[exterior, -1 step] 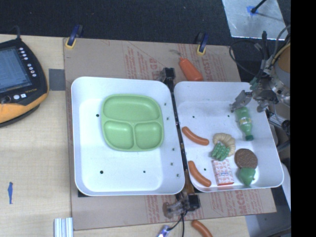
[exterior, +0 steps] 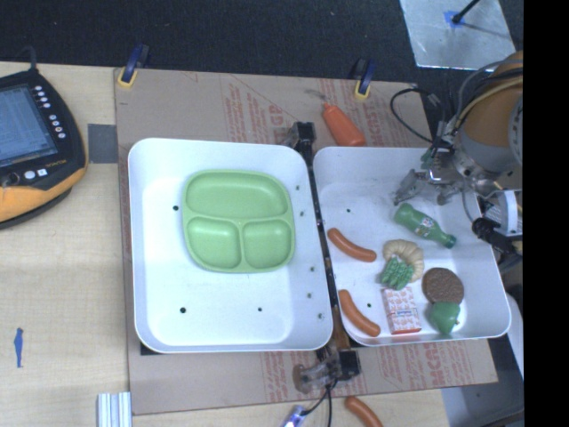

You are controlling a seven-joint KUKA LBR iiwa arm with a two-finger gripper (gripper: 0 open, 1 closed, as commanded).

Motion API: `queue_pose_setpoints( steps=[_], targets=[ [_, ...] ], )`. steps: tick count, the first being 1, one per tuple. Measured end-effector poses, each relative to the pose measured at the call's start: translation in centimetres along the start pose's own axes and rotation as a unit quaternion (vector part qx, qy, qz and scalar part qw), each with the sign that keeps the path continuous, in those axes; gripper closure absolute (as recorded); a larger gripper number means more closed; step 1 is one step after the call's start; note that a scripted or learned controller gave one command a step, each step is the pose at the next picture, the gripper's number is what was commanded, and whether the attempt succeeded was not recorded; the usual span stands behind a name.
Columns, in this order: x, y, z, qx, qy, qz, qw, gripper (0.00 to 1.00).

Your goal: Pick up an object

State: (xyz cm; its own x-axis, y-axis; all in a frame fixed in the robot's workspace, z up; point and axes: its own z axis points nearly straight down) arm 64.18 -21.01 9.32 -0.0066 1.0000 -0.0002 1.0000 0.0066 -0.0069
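Just below the spread-open hand (exterior: 430,185) lies the green bottle (exterior: 424,223), ungrasped.

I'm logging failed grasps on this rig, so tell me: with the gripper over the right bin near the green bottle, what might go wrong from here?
1. The green bottle lies on its side just below the gripper; being round, it may roll or slip away from a pinch.
2. The gripper sits near the right bin's far wall, so a descent could clip the rim.
3. The corn cob, cookie and red packet lie crowded together; a grasp there may nudge neighbours.
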Motion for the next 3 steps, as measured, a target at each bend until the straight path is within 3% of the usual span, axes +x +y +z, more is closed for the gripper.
queue_pose_setpoints(
  steps=[2,3],
  targets=[
    [4.5,-4.9,0.2,-0.001,0.0,0.0,1.0,0.0],
    [4.4,-4.9,-0.8,-0.001,-0.001,-0.001,1.0,1.0]
  ],
)
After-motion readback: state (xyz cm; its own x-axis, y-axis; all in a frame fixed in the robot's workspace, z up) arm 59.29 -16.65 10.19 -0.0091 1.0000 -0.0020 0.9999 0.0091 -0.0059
